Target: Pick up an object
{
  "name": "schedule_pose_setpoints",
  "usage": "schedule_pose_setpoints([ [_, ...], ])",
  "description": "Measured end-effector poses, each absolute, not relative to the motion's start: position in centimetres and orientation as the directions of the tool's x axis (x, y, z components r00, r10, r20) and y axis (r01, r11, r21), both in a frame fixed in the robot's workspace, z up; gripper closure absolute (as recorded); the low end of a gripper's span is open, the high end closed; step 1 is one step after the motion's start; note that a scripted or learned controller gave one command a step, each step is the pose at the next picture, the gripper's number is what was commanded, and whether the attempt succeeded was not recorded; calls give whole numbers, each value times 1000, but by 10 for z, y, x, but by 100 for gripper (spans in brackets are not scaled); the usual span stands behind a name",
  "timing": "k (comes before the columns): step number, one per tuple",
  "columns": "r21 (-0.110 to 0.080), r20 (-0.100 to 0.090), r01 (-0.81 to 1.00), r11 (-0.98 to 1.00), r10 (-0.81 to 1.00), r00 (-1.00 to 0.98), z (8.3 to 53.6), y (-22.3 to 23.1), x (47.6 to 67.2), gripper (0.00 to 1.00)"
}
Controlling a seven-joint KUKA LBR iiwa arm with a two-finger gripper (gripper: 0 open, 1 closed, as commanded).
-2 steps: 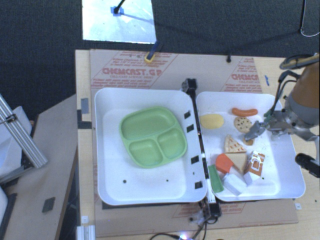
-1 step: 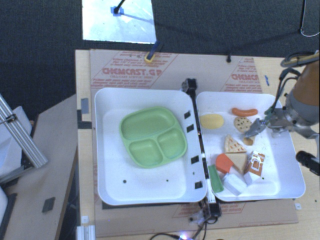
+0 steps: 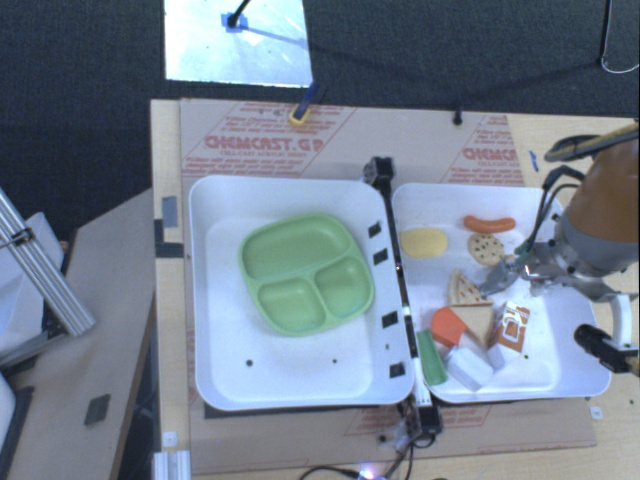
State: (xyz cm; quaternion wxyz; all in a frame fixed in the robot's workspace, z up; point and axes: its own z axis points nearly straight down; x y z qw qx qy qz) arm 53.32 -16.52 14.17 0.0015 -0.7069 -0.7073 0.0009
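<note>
The right bin (image 3: 570, 368) holds several toy foods. At the back are a yellow oval piece (image 3: 425, 242), a red sausage (image 3: 490, 224) and a round cookie (image 3: 486, 250). Nearer the front lie a triangular sandwich slice (image 3: 464, 290), an orange block (image 3: 448, 324), a brown-and-white packet (image 3: 512, 328), a green stick (image 3: 431, 358) and a white block (image 3: 469, 368). My gripper (image 3: 503, 275) hangs low over the middle of this bin, between the cookie, the sandwich slice and the packet. Nothing can be seen held in it.
The left bin (image 3: 215, 368) carries a green divided plate (image 3: 305, 273). A black divider with clips (image 3: 392, 268) runs between the bins. The arm's grey and orange body (image 3: 605, 218) covers the right bin's far right side. A black part (image 3: 600, 346) overhangs its right rim.
</note>
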Motion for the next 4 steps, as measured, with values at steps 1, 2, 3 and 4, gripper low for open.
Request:
schedule_pose_setpoints([
  [1, 0, 2, 1000, 1, 1000, -1, 91, -165, 534, 0],
  [2, 3, -1, 1000, 1, 1000, -1, 103, -165, 535, 100],
  [3, 5, -2, 1000, 4, 1000, -4, 146, -166, 534, 100],
  [4, 6, -2, 1000, 4, 1000, -4, 194, -173, 539, 100],
])
